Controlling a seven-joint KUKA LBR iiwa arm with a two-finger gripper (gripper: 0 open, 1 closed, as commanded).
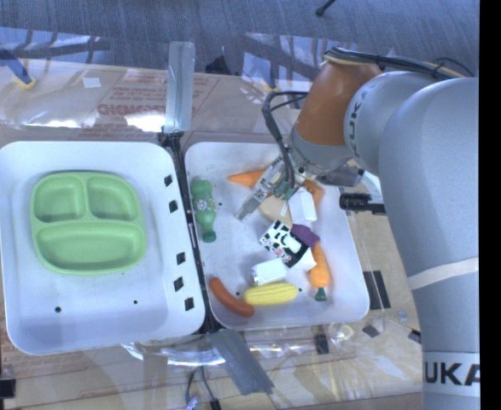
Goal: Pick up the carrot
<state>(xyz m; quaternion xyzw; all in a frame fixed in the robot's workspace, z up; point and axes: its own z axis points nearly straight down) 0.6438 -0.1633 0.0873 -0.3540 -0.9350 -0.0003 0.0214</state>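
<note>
jaws [263,196] spread, holding nothing | carrot [319,266]: orange, tapered, green stem end

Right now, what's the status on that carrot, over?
Gripper low in right bin. Carrot near bin's right wall, apart from gripper. Cow-patterned toy beside it.

Both bins [11,254] white. Divided plate [86,221] pale green. Bottle [204,209] green. Carrot [320,267] orange, green stem end. Corn cob [271,294] yellow. Sausage [230,297] red-brown. Block [282,240] beside carrot patterned black and white. Arm [421,161] grey with orange band.
</note>
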